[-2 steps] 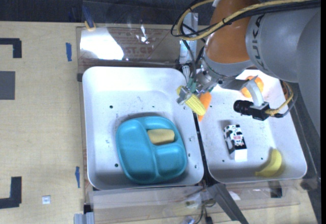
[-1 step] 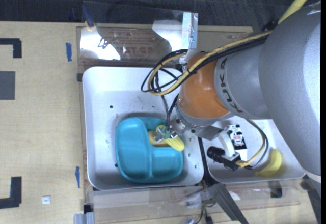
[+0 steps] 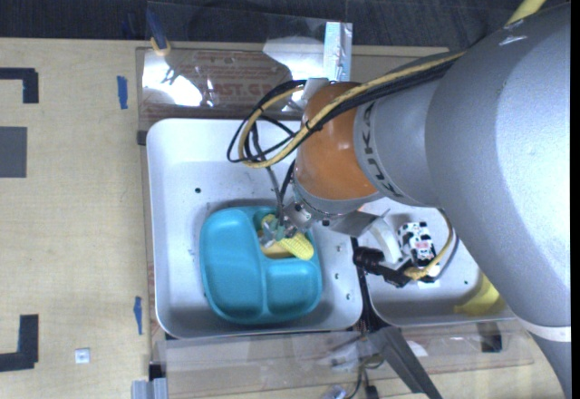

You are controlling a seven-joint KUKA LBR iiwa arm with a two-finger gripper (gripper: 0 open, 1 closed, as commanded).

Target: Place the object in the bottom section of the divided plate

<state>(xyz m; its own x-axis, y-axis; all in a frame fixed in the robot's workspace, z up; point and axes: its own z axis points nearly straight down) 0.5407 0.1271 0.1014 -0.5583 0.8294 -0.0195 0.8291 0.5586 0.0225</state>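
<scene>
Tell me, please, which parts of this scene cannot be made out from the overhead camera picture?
- Gripper: its fingers are too small and shadowed under the orange wrist; open or shut is unclear.
- Yellow object: partly covered by the gripper, so its full shape is hidden.
- Right bin: largely covered by the grey arm.
- Blue divided plate: its upper right section lies under the gripper.

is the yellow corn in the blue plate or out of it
In: the corn lies on the blue divided plate's upper right part, just under the claw.
</scene>
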